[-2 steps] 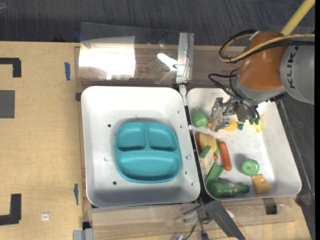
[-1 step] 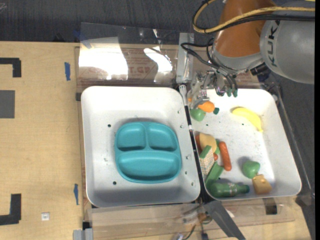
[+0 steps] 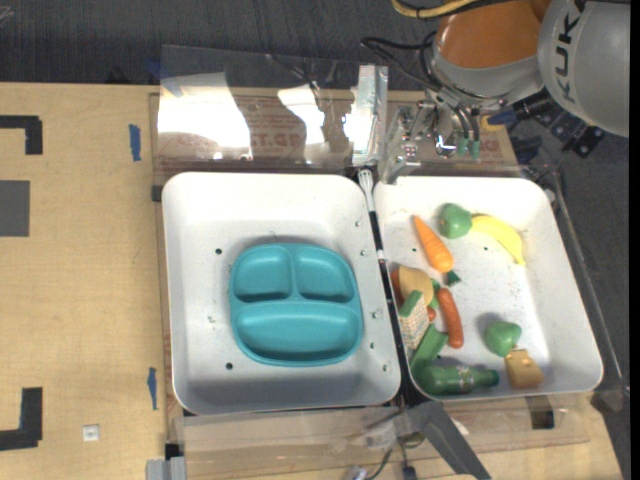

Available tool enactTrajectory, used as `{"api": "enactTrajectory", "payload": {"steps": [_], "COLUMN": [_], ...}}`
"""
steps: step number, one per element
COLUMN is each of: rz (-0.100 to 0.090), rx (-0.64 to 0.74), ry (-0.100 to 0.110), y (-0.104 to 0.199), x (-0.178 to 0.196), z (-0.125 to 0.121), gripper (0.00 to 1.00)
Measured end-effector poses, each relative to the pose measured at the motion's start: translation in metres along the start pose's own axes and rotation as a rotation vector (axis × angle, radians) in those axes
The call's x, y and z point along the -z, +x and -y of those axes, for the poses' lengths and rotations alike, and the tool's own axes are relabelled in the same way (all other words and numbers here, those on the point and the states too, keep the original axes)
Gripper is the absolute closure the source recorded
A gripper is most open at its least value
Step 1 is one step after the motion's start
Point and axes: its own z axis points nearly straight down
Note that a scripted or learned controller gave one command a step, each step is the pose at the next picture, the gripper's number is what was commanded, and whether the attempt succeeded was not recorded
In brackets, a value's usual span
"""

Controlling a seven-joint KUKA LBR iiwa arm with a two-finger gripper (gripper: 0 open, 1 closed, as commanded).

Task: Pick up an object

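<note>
We see two shallow white bins side by side on the bench. The left white bin (image 3: 190,218) holds a teal plastic divided plate (image 3: 294,303) with three compartments, lying flat near its middle.

The right white bin (image 3: 545,268) carries the small toy foods. An orange plastic carrot (image 3: 433,245) lies slanted near the bin's upper left, its top end just beside a round green plastic fruit (image 3: 455,219), which touches a yellow plastic banana (image 3: 500,236) curving toward the right wall. Lower down, against the left wall, a tan wedge-shaped piece (image 3: 410,286) sits in a small cluster with a slim red-orange plastic pepper (image 3: 449,317) and a green pod-like piece (image 3: 430,344). Along the near wall lies a dark green plastic bottle (image 3: 457,377) on its side. Toward the lower right, a green plastic pepper (image 3: 502,335) rests just above a small tan block (image 3: 522,369) — the two nearly touching.

The grey arm's two-finger gripper (image 3: 440,140) hangs over the far rim of the right bin, above the bench edge and well apart from every toy — whether the claw is released or clenched we cannot tell, and nothing shows between its tips.
</note>
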Motion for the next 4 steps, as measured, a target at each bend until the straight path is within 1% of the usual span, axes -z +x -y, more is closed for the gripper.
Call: {"api": "enactTrajectory", "payload": {"steps": [1, 2, 3, 4], "rz": [-0.013, -0.012, -0.012, -0.01], "rx": [-0.169, -0.185, -0.232, -0.069], "ry": [0.003, 0.0, 0.001, 0.002], "y": [0.042, 0.038, 0.032, 0.054], "x": [0.008, -0.002, -0.01, 0.021], "z": [-0.031, -0.134, -0.203, -0.147], "gripper": [1.0, 1.0, 1.0, 1.0]}}
